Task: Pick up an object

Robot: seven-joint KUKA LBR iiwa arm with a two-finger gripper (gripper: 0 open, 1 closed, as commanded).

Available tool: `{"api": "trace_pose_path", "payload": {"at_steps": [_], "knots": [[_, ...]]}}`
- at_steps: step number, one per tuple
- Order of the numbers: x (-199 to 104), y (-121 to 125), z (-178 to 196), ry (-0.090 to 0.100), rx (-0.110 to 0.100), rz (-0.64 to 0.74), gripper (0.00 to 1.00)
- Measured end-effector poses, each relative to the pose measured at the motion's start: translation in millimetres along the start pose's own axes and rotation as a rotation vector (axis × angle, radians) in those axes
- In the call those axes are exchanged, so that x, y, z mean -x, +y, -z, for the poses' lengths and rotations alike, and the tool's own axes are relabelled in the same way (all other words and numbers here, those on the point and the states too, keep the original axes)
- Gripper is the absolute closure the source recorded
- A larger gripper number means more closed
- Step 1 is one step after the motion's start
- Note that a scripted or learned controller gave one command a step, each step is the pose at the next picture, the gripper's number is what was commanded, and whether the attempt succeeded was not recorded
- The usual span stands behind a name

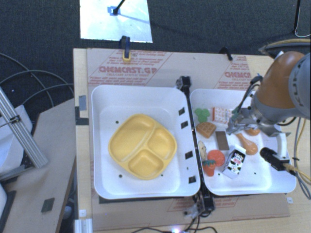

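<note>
Two shallow white bins are seen side by side on the worktop, which is covered by a cardboard sheet printed in red with "CHEMCAST GP" above the left bin, and again, partly hidden, above the right bin; a yellow divided tray is laid in the middle of the left bin; the toy objects are gathered in the right bin, at centre right of the frame: a green piece, a white card with red print too small to be read, a waffle, a dark flat block, a tomato, a black-and-white carton and a drumstick; the hand is lowered into the right bin, just above the drumstick and beside the dark block; whether it is open or closed cannot be told, and nothing is seen gripped in it.
</note>
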State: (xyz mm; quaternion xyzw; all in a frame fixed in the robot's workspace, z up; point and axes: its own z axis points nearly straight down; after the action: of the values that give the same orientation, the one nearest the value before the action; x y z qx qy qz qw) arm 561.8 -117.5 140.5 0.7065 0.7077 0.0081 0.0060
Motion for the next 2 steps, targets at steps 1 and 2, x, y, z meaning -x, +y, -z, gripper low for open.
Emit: {"api": "trace_pose_path", "payload": {"at_steps": [1, 2], "knots": [[0.0, -0.2, -0.4, 0.000, -0.001, -0.001, 0.00], [-0.6, -20.5, -58.6, -0.002, -0.023, -0.003, 0.00]]}}
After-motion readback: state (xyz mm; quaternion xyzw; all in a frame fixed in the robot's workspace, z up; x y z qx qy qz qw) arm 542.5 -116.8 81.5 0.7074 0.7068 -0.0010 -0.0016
